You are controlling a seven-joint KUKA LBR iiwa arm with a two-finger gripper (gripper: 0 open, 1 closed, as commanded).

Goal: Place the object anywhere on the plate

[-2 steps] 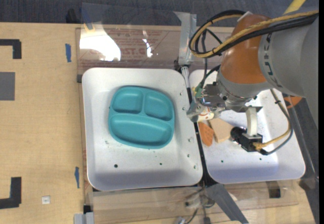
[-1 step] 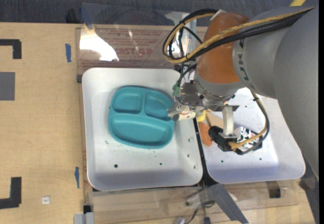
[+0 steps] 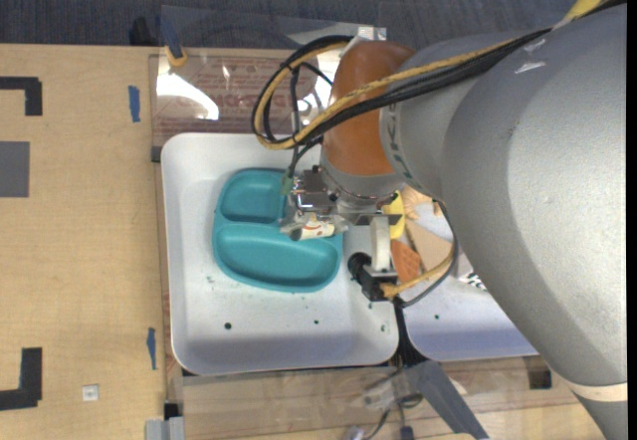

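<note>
Cardboard-brown desk (image 3: 70, 229), far left of the claw: flat panel with black corner marks and blue tape tabs; nothing of the task lies on it.

Left bin (image 3: 189, 259), white, shallow: it surrounds the claw on its left and below; dark specks dot the floor below the claw.

Plate (image 3: 264, 254), teal, divided into a small upper and a large lower compartment: it lies directly under and to the left of the claw, inside the left bin.

Claw (image 3: 311, 222): poised above the plate's right edge, near the ridge between the two compartments. Whether it is released or clenched cannot be told; the wrist body covers most of it.

Object (image 3: 317, 226): a small white item with a red-orange spot, seen at the claw's tip over the plate. Whether it is grasped or already resting on the plate cannot be told.

Step, as judged: the placing itself, at or near release. The next move calls for a clean let-go over the plate, then a straight lift clear of its rim.

Arm (image 3: 518, 179), grey with orange band, right of the claw: it hides most of the right bin (image 3: 458, 324). Orange-tan shapes just right of the claw are partly covered and unidentifiable.
</note>
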